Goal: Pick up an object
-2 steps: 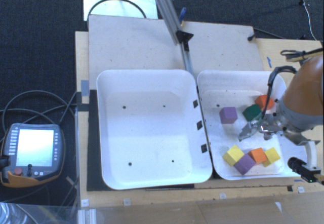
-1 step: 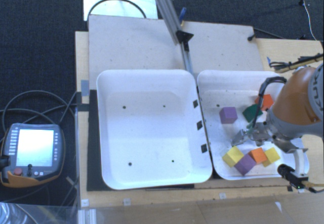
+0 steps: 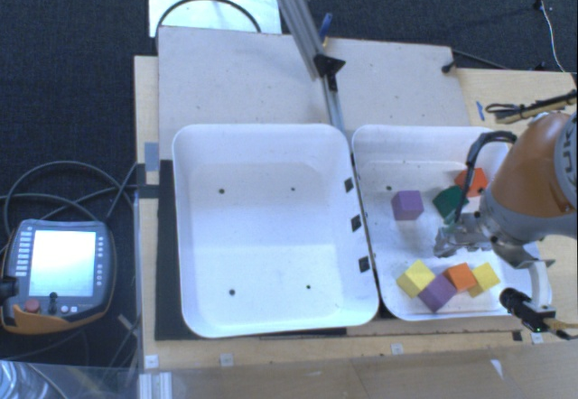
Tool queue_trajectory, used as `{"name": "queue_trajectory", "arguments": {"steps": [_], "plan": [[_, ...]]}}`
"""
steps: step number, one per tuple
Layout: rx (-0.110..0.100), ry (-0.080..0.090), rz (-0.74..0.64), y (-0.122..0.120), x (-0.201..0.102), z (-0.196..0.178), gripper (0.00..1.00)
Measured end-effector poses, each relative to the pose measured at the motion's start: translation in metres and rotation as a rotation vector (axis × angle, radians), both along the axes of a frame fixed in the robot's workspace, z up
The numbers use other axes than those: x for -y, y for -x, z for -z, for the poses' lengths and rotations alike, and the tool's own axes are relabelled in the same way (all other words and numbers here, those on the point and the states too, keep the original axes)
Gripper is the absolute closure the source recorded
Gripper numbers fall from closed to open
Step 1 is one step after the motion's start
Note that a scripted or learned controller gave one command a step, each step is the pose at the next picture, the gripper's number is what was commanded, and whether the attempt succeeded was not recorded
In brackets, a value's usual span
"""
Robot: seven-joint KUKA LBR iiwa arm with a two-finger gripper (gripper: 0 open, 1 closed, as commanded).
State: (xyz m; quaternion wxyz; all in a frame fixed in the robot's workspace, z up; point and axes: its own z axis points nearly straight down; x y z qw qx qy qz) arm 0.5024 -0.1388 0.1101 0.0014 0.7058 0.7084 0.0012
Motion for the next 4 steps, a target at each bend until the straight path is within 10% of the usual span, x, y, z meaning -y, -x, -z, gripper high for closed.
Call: {"name": "queue_trajectory", "arguments": {"steps": [2, 4], "plan": [[0.006, 0.002, -0.002, -0.002, -0.007, -0.127, 1.00], [0.001, -0.002, -0.007, -0.029, -0.057, -0.140, 1.00]]}}
